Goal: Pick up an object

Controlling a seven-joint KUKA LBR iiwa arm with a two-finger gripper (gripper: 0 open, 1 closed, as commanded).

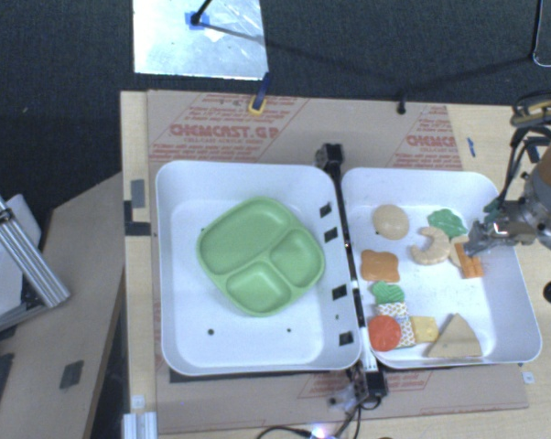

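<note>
The right bin (pixel 495 293) holds several toy food pieces: a tan round bun (pixel 391 220), a cream crescent (pixel 431 246), a green leafy piece (pixel 448 219), an orange toast piece (pixel 380 265), a small orange stick (pixel 465 259), a green piece (pixel 387 293), a red tomato (pixel 383 333), a yellow block (pixel 425 328) and a tan wedge (pixel 457 338). My gripper (pixel 484 234) reaches in from the right, low over the bin's right side, just above the orange stick and right of the crescent.
The left bin (pixel 189 337) holds a green sectioned plate (pixel 260 255). A black divider with clips (pixel 341 245) runs between the bins. Cardboard lies under both bins. A metal frame (pixel 19 254) stands at far left, and cables hang at upper right.
</note>
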